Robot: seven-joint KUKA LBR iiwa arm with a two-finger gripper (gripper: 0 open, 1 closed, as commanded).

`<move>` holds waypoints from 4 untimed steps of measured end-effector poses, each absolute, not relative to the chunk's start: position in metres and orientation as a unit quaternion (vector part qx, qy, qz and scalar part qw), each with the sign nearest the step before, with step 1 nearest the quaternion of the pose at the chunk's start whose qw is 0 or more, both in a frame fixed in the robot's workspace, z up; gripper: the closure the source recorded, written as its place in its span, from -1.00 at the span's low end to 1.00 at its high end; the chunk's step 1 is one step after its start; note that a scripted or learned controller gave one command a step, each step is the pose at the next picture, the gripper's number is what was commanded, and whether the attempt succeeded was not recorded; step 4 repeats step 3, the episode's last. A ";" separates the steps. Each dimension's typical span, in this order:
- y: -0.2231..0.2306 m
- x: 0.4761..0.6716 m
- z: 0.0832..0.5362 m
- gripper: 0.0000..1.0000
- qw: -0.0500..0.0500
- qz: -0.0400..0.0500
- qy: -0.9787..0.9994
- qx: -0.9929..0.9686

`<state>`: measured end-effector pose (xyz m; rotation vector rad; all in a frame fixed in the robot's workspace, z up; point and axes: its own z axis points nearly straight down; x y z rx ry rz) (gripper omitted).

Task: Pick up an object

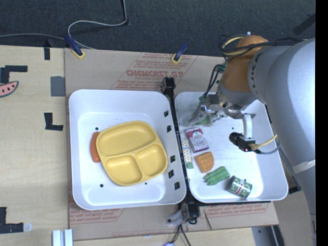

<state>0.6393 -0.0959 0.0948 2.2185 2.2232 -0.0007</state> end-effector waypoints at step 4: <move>-0.025 0.484 0.262 1.00 0.000 0.000 0.708 0.706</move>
